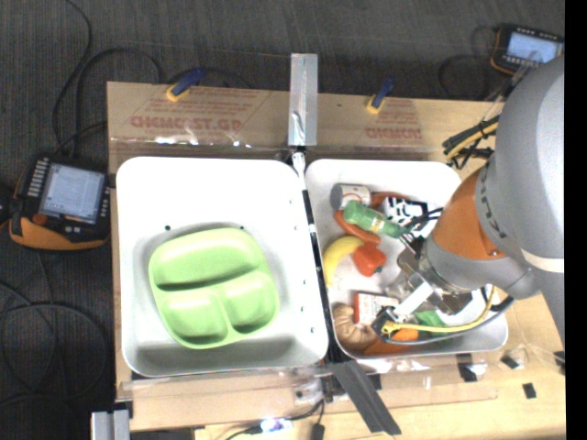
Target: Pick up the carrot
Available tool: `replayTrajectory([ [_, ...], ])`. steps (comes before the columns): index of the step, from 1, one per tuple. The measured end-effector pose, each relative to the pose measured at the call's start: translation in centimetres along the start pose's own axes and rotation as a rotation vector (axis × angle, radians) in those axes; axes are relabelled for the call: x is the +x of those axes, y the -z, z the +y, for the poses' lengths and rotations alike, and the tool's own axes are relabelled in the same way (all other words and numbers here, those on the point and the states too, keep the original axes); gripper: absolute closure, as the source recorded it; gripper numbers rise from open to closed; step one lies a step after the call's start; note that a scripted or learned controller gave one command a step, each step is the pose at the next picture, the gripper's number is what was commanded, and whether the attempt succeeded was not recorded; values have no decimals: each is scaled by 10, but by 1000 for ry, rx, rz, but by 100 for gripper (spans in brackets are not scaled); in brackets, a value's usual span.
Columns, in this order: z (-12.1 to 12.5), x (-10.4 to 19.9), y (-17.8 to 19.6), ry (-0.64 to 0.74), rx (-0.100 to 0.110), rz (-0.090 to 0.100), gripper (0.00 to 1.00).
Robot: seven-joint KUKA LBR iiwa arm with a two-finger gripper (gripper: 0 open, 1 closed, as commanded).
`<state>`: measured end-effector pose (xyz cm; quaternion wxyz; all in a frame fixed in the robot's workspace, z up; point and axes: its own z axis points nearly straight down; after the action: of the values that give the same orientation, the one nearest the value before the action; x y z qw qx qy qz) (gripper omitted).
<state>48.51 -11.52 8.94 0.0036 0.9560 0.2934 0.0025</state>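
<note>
Orange carrot (404, 335) lying near the front edge of the right shallow white bin (321, 200), just beside the brown round pastry-like item (349, 327). Grey two-finger gripper (390, 316) hanging right over that spot, grip state impossible to tell. Light green divided plastic plate (213, 285) sitting in the left white bin (147, 181).

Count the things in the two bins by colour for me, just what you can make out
Green: 3, the divided plate, a bottle and a piece by the gripper
Yellow: 1, the banana
Orange or red: 2, the carrot and a red piece
Total: 6
</note>
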Motion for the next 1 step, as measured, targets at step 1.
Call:
replayTrajectory([
  [1,61,-37,0,-152,4,8,100],
])
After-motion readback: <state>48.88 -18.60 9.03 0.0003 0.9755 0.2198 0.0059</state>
